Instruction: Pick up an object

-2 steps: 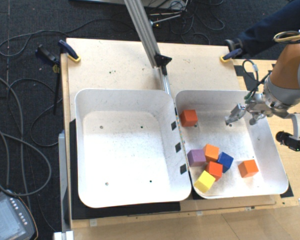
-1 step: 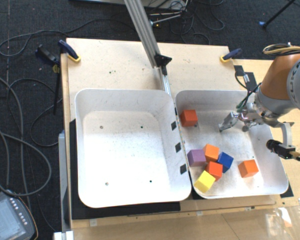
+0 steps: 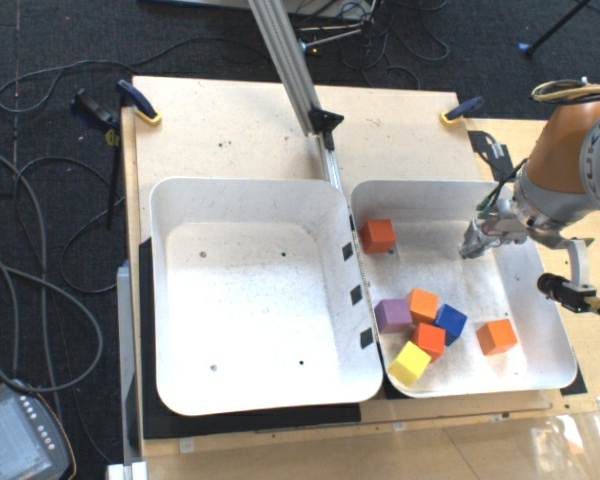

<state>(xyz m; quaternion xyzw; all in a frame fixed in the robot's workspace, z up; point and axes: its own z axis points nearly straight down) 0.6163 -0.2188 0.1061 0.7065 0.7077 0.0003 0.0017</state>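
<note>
With the grey arm's fingers [image 3: 473, 245] low over bare floor in the right white plastic bin [image 3: 540, 368], open or closed I cannot tell, a descent here would likely grasp nothing, since the nearest orange cube [image 3: 379, 235] sits well apart leftward.

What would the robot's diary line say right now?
gripper: over right bin, nothing seen held | nearest: orange block | cluster near divider | left bin
</note>
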